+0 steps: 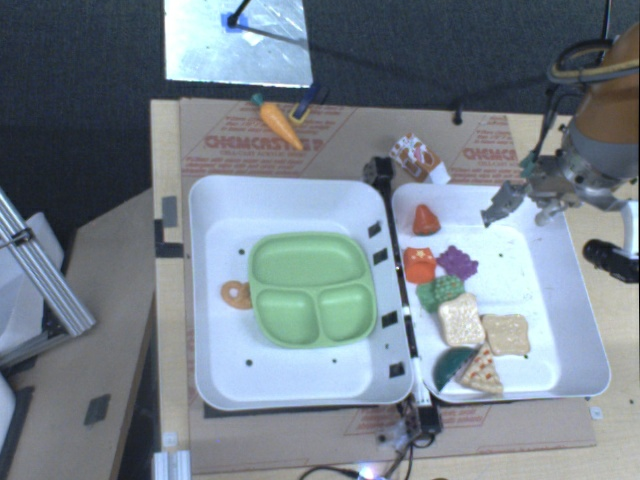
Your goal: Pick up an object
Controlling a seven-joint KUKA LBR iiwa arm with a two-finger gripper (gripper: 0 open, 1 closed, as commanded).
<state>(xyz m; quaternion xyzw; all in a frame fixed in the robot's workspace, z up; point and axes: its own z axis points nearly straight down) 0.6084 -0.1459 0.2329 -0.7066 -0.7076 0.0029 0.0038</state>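
Two fingers of the gripper (pixel 522 205) spread, nothing between | strawberry (pixel 426 219) left of jaws | grapes (pixel 457 262) below-left | right bin (pixel 570 298) underneath

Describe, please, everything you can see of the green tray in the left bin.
The green tray is pale green and looks like smooth plastic, with rounded corners. It has three compartments: one wide one along the far side and two smaller ones side by side on the near side. All three look bare. It lies flat, slightly turned, near the middle of the left bin. A small orange ring lies just to its left, close to its edge.
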